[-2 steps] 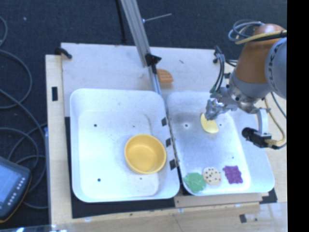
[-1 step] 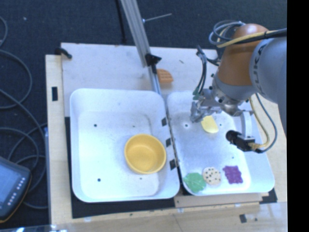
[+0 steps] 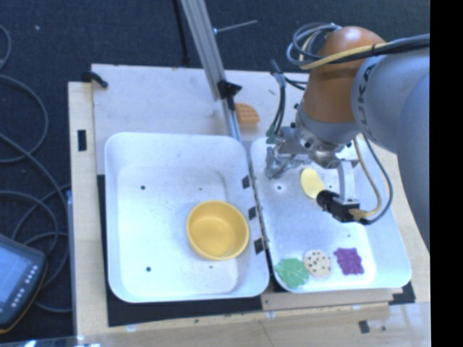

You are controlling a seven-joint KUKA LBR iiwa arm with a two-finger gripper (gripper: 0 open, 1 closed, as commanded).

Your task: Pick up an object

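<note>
Only one marking shows: dark lettering running down the grey arm (image 3: 391, 100) at the upper right of the frame, beside the orange band. It is too blurred and foreshortened to read.

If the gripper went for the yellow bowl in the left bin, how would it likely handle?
The yellow bowl looks rigid and thin-walled, so probably light. It sits upright on its base, so a push would likely slide it across the smooth white left bin rather than roll it. Its rounded wall may slip from the fingers.
</note>
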